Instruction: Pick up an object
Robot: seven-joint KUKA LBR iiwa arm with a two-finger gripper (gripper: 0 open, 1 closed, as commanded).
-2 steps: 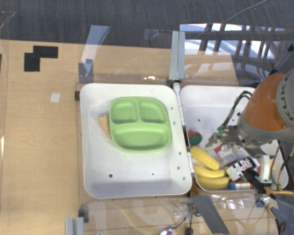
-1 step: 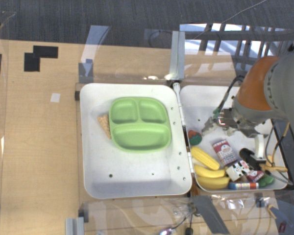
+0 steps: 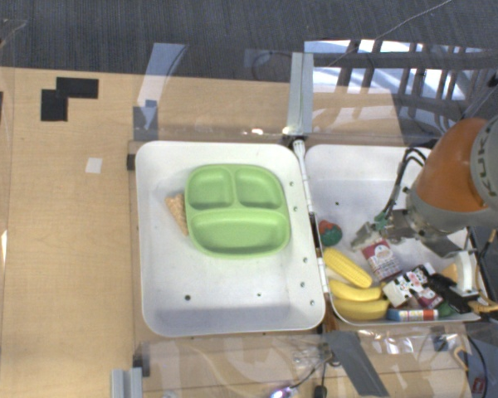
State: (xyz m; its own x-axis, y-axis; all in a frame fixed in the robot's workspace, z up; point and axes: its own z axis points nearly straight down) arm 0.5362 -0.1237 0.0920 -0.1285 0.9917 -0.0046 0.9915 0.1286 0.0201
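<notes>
The grey arm with its glossy orange band reaches into the right bin, claw low over the clutter; whether it is spread or pressed together, I cannot tell. Along that bin's near edge lie two smooth curved yellow bananas, a small printed packet and a marker. In the left bin, a green plastic three-compartment tray sits toward the far edge, a rough tan cracker touching its left side.
</notes>
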